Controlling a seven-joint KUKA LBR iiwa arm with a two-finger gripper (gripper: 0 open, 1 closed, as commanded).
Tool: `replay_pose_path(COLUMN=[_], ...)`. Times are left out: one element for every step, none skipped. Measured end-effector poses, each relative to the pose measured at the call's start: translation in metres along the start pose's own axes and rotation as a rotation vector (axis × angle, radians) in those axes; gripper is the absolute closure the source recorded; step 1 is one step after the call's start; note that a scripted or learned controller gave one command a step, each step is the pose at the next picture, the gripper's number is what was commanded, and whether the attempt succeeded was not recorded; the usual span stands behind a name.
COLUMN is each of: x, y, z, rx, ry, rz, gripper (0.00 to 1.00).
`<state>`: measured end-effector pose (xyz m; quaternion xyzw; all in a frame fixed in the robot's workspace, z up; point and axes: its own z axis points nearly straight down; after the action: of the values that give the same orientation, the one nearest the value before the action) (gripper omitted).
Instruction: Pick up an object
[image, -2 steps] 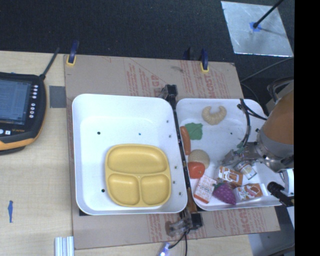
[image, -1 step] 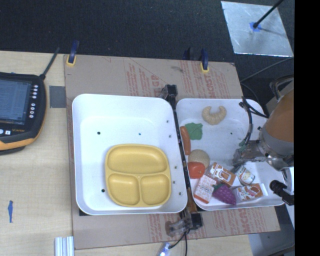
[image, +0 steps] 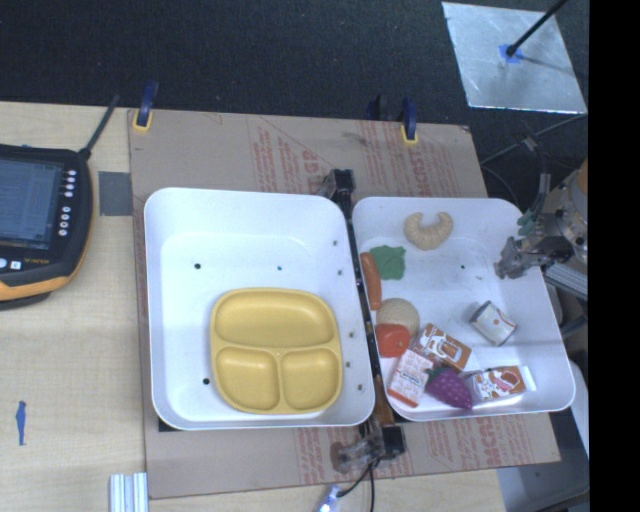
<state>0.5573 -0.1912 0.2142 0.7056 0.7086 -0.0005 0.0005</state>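
Two white bins are seen side by side on the surface. The left bin (image: 180, 215) holds a yellow tray (image: 277, 350). The right bin (image: 470, 225) holds the small things, and it is used here as the landmark.

The hand (image: 512, 262) is seen at the right edge of the right bin, a little above the middle of that edge. It is dark and blurred, and part of the arm is cut off at the side. It cannot be told if the hand is wide or narrow, and nothing can be seen held in it.

No one thing is named by the task. The nearest thing to the hand is probably the small grey box (image: 493, 323), which lies in the right bin just below the hand, toward the near edge. It is tilted, with its long side slanted. The croissant (image: 428, 229) lies near the far edge of the right bin, to the left of the hand. The other things are crowded in the near left part of the right bin: a carrot (image: 371, 280), a tomato (image: 392, 340), grapes (image: 449, 388) and some cartons. These overlap, so their edges are hard to make out.

A short move down to the box is likely what is called for.
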Motion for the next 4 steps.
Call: replay_pose_path(x=[0.0,-0.021,-0.02,-0.021], y=[-0.001,-0.008,-0.025,-0.025], z=[0.001,0.069,0.123,0.113], rx=[0.002,0.005,0.005,0.006], ry=[0.001,0.001,0.002,0.001], rz=[0.0,-0.001,-0.002,-0.005], gripper=[0.0,0.0,0.0,1.0])
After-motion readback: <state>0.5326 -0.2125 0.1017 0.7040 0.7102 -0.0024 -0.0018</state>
